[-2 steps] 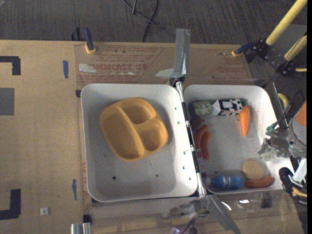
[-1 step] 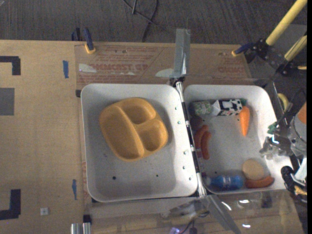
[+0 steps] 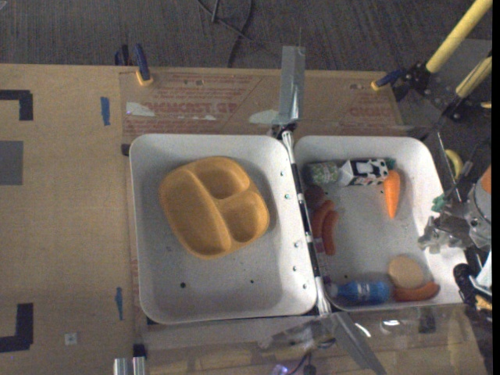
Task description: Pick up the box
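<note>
box (image 3: 367, 170): we see it lying on its side along the right bin's (image 3: 414, 148) far edge, long axis parallel to that edge | gripper (image 3: 439, 229): at the bin's right edge, finger state we cannot tell | box lies leftward and farther back from it, carrot (image 3: 392, 194) between

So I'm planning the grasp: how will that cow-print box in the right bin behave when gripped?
The box lies on its side, so it probably won't tip or roll. It looks like a small carton, likely light and crushable under a hard squeeze. The carrot lies close beside it and may get nudged.
</note>
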You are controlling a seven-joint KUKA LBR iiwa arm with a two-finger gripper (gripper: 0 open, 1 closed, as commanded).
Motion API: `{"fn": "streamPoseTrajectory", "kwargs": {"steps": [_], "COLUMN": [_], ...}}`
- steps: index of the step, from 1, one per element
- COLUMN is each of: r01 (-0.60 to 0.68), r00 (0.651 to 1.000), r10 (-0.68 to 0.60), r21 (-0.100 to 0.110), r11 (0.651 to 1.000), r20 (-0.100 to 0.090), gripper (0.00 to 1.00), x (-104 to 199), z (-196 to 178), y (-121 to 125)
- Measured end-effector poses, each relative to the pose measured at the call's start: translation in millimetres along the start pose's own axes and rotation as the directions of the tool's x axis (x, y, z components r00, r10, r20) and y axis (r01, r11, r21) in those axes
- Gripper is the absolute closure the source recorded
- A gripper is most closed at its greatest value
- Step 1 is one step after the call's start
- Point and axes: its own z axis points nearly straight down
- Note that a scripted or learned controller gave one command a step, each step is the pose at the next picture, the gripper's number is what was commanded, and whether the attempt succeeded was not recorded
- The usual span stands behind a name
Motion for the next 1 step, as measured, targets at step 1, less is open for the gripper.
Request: {"fn": "streamPoseTrajectory", "kwargs": {"steps": [1], "r01": [0.0], "r00": [1.0], "r10": [0.0], "r21": [-0.001], "r11": [1.0], "r20": [0.001], "gripper": [1.0], "x": [-0.2], "z": [-9.6], "y": [0.4]}}
